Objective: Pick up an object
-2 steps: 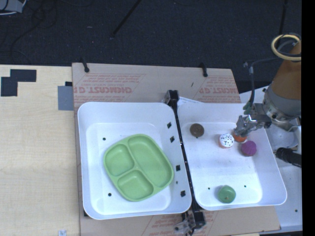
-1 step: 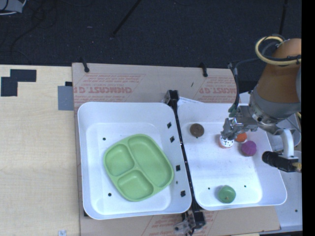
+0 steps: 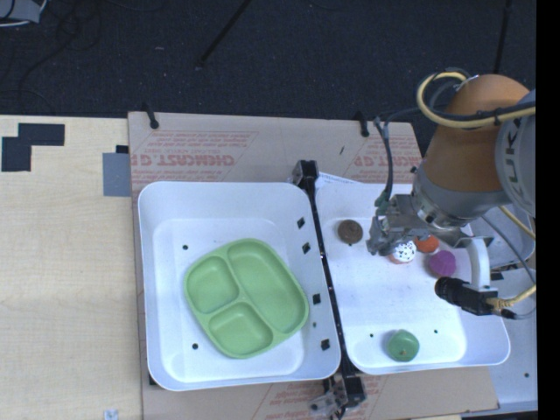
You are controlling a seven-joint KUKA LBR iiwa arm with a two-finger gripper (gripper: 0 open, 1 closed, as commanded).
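Nearest the camera, a green round thing [image 3: 402, 346] sits by the right bin's [image 3: 367, 274] front edge, too round to show a long axis. Farther back lie a brown disc [image 3: 350, 231], a white dotted ball [image 3: 403, 252], an orange piece [image 3: 427, 244] and a magenta ball [image 3: 442, 262]; the gripper [image 3: 385, 234] hangs just beside the dotted ball, finger gap hard to judge. Left bin [image 3: 166, 226] holds a green divided plate [image 3: 245, 297], its long axis diagonal; cardboard [image 3: 254, 151] underlies both bins, with dark floor [image 3: 262, 42] behind.

Grey arm [image 3: 516, 160], orange band, yellow cable loop [image 3: 437, 94]
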